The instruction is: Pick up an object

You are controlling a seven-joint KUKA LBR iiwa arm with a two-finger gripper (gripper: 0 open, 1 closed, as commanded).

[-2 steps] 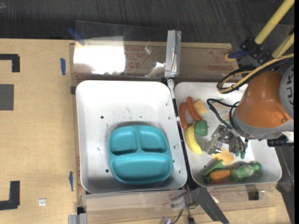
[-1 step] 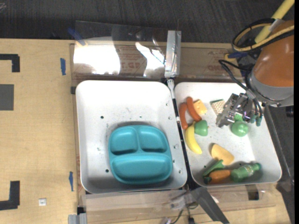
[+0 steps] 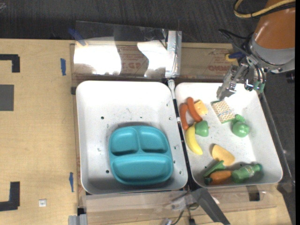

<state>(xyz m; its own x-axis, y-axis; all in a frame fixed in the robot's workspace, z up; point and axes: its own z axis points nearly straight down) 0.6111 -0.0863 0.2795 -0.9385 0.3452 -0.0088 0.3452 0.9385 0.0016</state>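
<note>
Arm (image 3: 274, 32) angled down-left; end effector (image 3: 228, 89) over right bin (image 3: 269, 139) far corner.

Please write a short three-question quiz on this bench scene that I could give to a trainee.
1. True or false: the teal tray lies in the left bin.
2. Which item lies nearest the gripper? A) the banana B) the checkered cracker C) the carrot
3. Fill in: the hot dog lies along the right bin's ______ wall in the camera view.

Key
1. True.
2. B, the checkered cracker, just below the gripper in the camera view.
3. Left, beside the divide between the two bins.
</note>
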